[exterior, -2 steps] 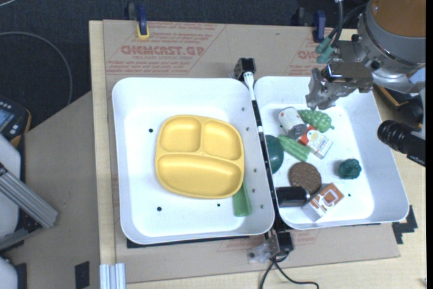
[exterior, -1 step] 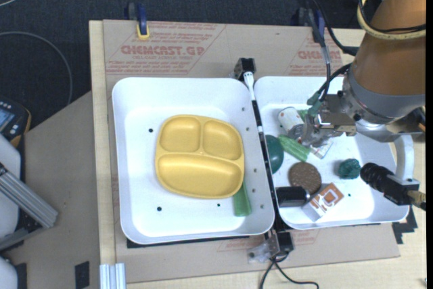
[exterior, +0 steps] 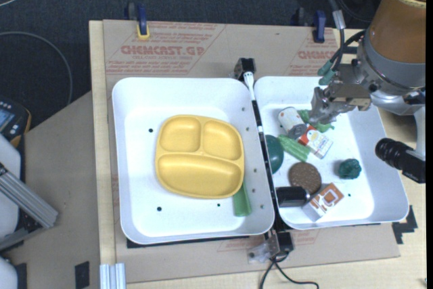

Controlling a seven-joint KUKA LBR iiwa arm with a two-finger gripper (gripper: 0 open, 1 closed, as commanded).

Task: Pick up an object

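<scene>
My gripper (exterior: 324,117) hangs low over the back of the right bin (exterior: 379,210), reaching in from the right. Directly under it lie a small red and white packet (exterior: 317,143) and a light green stick (exterior: 295,148). A white can (exterior: 290,118) lies just left of the gripper. Further forward are a brown round disc (exterior: 305,176), a teal crumpled lump (exterior: 350,168), a black block (exterior: 292,196) and an orange and white box (exterior: 325,198). A dark green curved piece (exterior: 274,153) leans by the bin's left wall.
The left bin (exterior: 132,166) holds a yellow divided plate (exterior: 200,156), with a green stick (exterior: 241,202) at the plate's front right corner. A black bar (exterior: 256,112) runs between the two bins. The arm's thick body (exterior: 402,24) looms over the right bin's back right.
</scene>
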